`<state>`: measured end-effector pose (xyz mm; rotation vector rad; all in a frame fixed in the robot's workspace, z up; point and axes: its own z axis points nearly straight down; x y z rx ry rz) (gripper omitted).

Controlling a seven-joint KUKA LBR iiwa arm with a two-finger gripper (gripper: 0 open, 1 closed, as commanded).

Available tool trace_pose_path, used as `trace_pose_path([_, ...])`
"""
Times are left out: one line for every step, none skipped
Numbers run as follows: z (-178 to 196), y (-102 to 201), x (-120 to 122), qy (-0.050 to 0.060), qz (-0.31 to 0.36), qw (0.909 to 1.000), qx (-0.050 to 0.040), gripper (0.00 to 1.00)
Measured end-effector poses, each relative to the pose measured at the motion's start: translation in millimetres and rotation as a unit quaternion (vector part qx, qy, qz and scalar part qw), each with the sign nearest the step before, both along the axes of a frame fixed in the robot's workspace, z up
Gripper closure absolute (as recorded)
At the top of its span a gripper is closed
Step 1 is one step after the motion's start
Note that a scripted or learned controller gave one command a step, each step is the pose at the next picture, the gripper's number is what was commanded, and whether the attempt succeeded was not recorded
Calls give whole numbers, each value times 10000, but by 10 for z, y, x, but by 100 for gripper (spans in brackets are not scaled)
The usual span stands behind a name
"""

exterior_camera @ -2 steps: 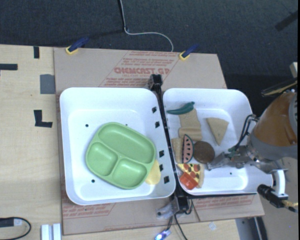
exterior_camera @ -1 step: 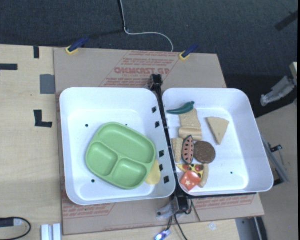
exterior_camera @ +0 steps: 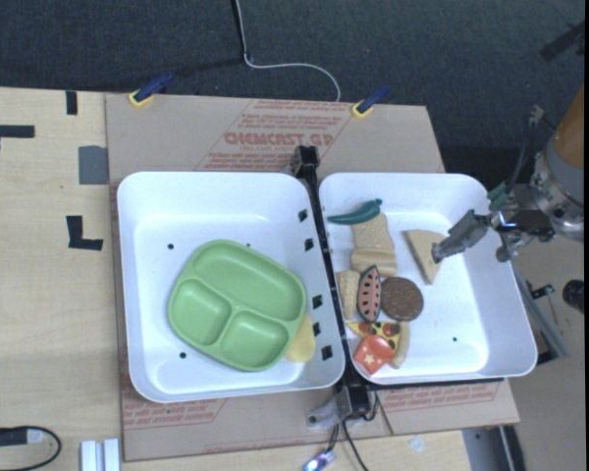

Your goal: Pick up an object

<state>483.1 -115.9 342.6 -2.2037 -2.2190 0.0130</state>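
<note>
My gripper (exterior_camera: 469,252) hangs over the right edge of the right bin (exterior_camera: 491,361). It is open, with nothing between its fingers. Its left fingertip (exterior_camera: 440,251) is close to a tan wedge (exterior_camera: 420,248), touching or just above it. Along this bin's left side lie a green pepper (exterior_camera: 356,211), a tan bread slice (exterior_camera: 373,240), a watermelon slice (exterior_camera: 369,293), a round brown cookie (exterior_camera: 401,299) and a red piece with a star (exterior_camera: 373,355). In the left bin (exterior_camera: 142,199) sit a green divided plate (exterior_camera: 236,303) and a small yellow piece (exterior_camera: 300,341).
The two bins meet at a central wall with black clips (exterior_camera: 319,263). They rest on a cardboard sheet (exterior_camera: 275,135) held by clamps at the back. The arm's wrist (exterior_camera: 555,209) stands beyond the right bin's rim. A white cable (exterior_camera: 275,65) runs behind.
</note>
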Motion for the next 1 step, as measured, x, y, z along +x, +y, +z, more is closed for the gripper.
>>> trace_pose_path([-1480, 422, 119, 31, -15, 10000, 2, 0])
